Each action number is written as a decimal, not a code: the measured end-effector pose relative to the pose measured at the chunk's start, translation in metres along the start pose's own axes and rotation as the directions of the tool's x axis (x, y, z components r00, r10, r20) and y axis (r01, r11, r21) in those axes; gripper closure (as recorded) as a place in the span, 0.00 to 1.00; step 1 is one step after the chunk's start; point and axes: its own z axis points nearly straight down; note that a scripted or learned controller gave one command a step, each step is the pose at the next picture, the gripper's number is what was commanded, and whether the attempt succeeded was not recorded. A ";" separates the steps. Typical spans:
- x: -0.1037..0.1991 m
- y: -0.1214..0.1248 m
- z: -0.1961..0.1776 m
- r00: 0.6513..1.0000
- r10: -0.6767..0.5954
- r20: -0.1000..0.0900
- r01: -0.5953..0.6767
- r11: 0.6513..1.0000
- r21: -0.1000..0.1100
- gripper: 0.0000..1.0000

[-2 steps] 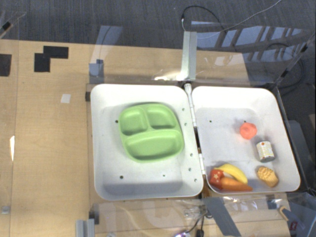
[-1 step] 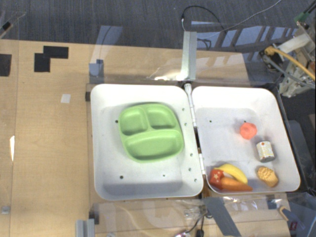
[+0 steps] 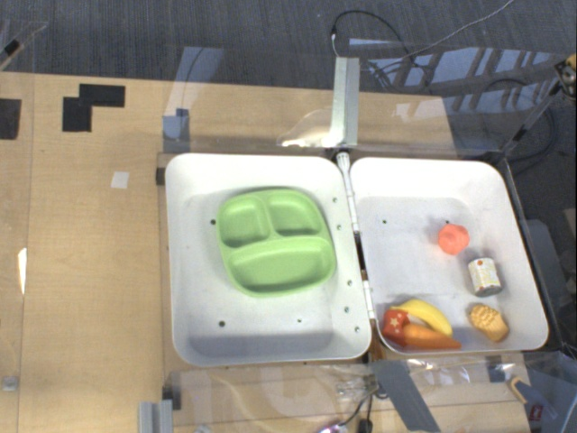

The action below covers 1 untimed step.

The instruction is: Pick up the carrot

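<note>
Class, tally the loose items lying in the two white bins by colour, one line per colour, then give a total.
Green: 1, the divided plate
Yellow: 1, the banana
Orange: 1, the carrot
Red or orange-red: 2, the round fruit and the red item beside the carrot
Golden brown: 1, the lumpy piece
White and grey: 1, the small can
Total: 7

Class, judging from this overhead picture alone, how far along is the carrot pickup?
Nothing looks done yet. The carrot lies in the right bin, at its near edge, touching the banana and a red item. Nothing is in hand. The whole job is left: reaching, gripping and lifting.
</note>
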 end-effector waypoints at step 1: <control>0.061 0.011 -0.006 0.950 -0.312 -0.002 0.312 0.950 -0.001 1.00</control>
